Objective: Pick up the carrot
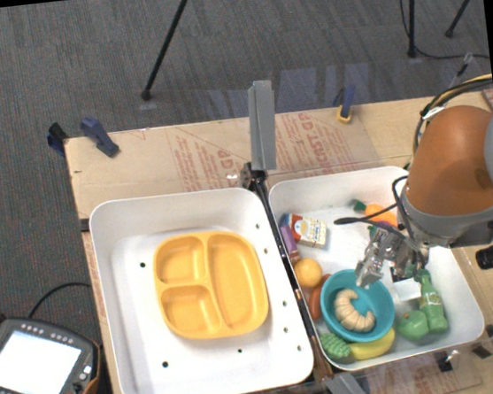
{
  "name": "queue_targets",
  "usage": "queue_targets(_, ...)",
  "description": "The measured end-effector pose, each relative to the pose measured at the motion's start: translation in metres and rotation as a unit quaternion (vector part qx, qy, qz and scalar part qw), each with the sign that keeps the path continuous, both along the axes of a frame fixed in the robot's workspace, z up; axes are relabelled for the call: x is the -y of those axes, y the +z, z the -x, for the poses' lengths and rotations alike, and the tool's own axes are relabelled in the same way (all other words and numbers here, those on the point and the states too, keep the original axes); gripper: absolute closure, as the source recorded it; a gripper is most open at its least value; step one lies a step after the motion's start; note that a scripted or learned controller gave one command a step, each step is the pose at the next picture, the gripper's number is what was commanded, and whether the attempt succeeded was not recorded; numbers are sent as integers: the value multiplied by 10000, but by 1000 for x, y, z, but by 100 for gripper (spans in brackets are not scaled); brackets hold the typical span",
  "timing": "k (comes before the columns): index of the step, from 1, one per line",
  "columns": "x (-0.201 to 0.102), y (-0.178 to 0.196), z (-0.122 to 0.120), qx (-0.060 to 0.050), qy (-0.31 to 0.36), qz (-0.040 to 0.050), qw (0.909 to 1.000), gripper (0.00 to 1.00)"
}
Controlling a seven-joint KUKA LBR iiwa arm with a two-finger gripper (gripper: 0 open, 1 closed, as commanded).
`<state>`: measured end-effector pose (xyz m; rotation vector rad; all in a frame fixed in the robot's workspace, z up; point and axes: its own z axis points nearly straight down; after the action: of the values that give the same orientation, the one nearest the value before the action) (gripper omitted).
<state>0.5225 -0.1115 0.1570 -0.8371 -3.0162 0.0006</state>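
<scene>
While my end effector (386, 257) hovers over the right bin (454, 287), just above the teal bowl (358, 305), I judge the reach underway, its grip state beyond telling. What I take for the carrot (379, 212) lies farther back beside my wrist, near a black spoon (350, 220); crowded toys leave little room.

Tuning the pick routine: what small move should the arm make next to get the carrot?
Probably shift the gripper up-view toward the carrot. It now hovers above the teal bowl, while the carrot lies farther back in the right bin.
</scene>
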Motion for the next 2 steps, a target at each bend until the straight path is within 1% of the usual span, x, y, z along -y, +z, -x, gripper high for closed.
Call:
queue_targets(1,43,-39,-62,35,-2546,28,9670,100)
queue_targets(2,96,-70,-115,45,-1784,15,9840,100)
